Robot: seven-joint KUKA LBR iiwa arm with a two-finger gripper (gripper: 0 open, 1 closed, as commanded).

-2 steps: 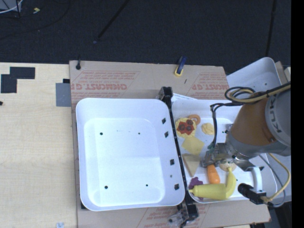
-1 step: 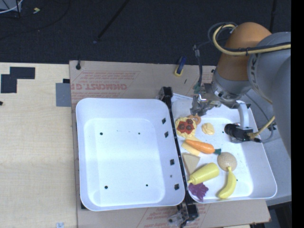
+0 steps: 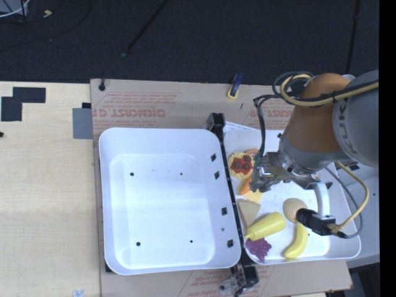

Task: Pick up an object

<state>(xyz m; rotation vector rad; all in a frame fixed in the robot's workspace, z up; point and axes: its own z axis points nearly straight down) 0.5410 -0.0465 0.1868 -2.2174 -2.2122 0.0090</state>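
Note:
My gripper point(image 3: 262, 177) reaches down into the right bin point(image 3: 346, 250), at its left-middle part. Directly left of it lies a round red and yellow pizza-like toy point(image 3: 241, 163), with an orange piece point(image 3: 245, 185) just below that, touching or nearly touching the gripper's tip. A tan wedge point(image 3: 249, 211) lies nearer the front, then a yellow bottle-shaped toy point(image 3: 266, 226), a purple grape bunch point(image 3: 258, 248) and a yellow banana point(image 3: 297, 243). A tan round piece point(image 3: 294, 207) sits right of the gripper. The arm's body hides the back of the bin.
The left bin point(image 3: 117, 166) stands beside the right one, the two split by a black divider rail point(image 3: 224, 178). Both rest on a cardboard sheet point(image 3: 148, 104) on the wooden bench. A blue and yellow clip point(image 3: 234, 86) lies at the sheet's far edge.

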